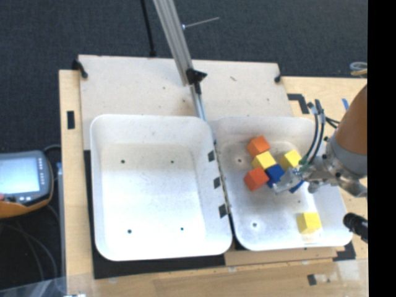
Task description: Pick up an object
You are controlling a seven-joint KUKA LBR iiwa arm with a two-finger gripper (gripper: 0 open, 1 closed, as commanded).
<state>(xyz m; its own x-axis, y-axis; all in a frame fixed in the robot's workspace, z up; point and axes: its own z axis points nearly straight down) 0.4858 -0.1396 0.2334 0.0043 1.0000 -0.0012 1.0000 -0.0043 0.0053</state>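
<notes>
The arm (pixel 349 135) reached in from the right side of the bench (pixel 74 166), its gripper (pixel 286 185) low inside the right bin (pixel 260 231). The fingertips were lost against the cluster of blocks, so I could not tell how far the hand was spread, nor whether it had hold of anything.

Block positions, taken from the gripper:
- Blue cube (pixel 275 174): right at the gripper tip, on its left, apparently touching. Contact versus grip not resolvable.
- Yellow cube (pixel 292 159): just above the gripper, toward the far wall of the bin, close to the wrist cables (pixel 318 132).
- Second yellow cube (pixel 265 160): up and to the left of the gripper, pressed against the blue cube.
- Orange cube (pixel 258 145): farther up and left, touching the second yellow cube.
- Second orange cube (pixel 254 179): directly left of the gripper, beyond the blue cube and touching it.
- Lone yellow block (pixel 309 221): below the gripper and a little right, near the front wall of the bin, well apart from the cluster.

All six pieces lay on the floor of the right bin. The five clustered ones formed a tight clump immediately left of the hand.

The left bin (pixel 99 184) sat well to the left of the gripper, beyond the shared rim. An aluminium rail (pixel 173 33) rose at a slant from behind the bins. A handheld pendant (pixel 23 177) lay off the bench at far left.
</notes>
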